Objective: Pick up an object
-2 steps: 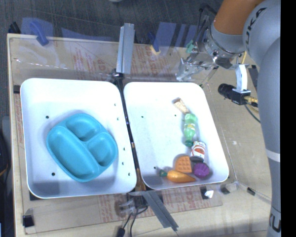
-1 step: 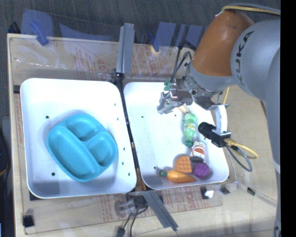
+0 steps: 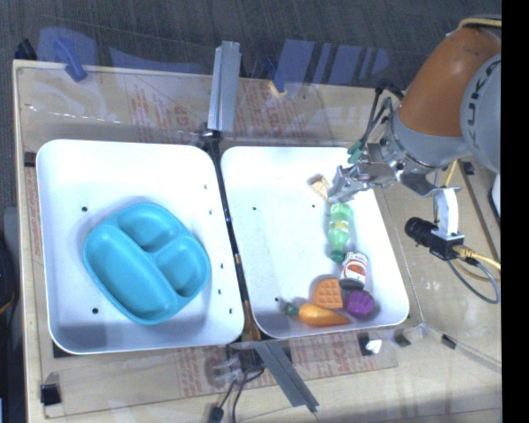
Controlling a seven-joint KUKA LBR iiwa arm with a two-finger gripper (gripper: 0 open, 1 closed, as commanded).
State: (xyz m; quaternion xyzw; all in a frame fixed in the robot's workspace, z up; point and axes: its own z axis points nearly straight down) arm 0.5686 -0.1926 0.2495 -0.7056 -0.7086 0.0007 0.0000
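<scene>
Lying along the right wall of the right bin (image 3: 273, 236), lengthwise toward the camera: a green bottle (image 3: 339, 229), pale at the middle, on the white floor and not lifted. Just past its far end, a small tan piece (image 3: 318, 183). Directly nearer than the bottle, a small can with a red label (image 3: 355, 267), touching or nearly touching the bottle's near end. In the near right corner, clustered close together: a waffle-patterned orange piece (image 3: 329, 293), a purple round object (image 3: 361, 303) beside it, and an orange carrot (image 3: 320, 315) with a green tip lying along the near wall.

Hovering over the far end of the bottle, close to the bin's right rim: the gripper (image 3: 346, 184), metal parts pointing down and left from the wrist. Cannot tell from this angle how its parts stand, nor whether anything sits between them. Behind it, the grey arm (image 3: 476, 77) with its orange band, reaching in from the right.

Resting in the left bin (image 3: 62, 174), slightly toward the near side: a blue divided tray (image 3: 146, 261) with three compartments. Under both bins, the bench (image 3: 141, 104).
</scene>
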